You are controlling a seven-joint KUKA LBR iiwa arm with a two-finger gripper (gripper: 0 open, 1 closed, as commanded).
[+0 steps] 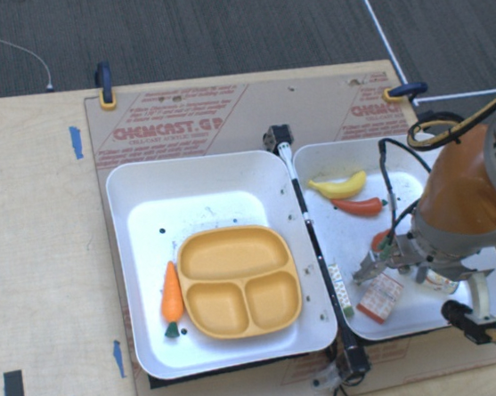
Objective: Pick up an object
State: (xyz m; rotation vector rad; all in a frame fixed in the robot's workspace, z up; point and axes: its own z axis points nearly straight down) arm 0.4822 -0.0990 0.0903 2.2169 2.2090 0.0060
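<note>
Scanning from the left: left bin (138, 251) holds an orange carrot (171, 293) lying lengthwise just beside the left edge of a yellow divided plate (238, 280); neither is near the arm. Crossing the shared rim into the right bin (317, 175), a yellow banana (340, 185) and a red pepper (359, 207) lie toward the far wall, well apart from the tool. Nearer the front, a small red-and-white packet (380, 296) lies flat on the bin floor, its long axis running diagonally from lower left to upper right. The gripper (375, 264) sits just above and slightly left of that packet, fingertips pointing left, with a red item (381, 241) right behind it. Finger state: cannot tell, the wrist and cabling hide the gap. Judgement: the packet is the closest candidate, lying just toward the front of the bin from the tips; a short move forward and down would put them over it, though its flat lie may make a pinch unreliable
</note>
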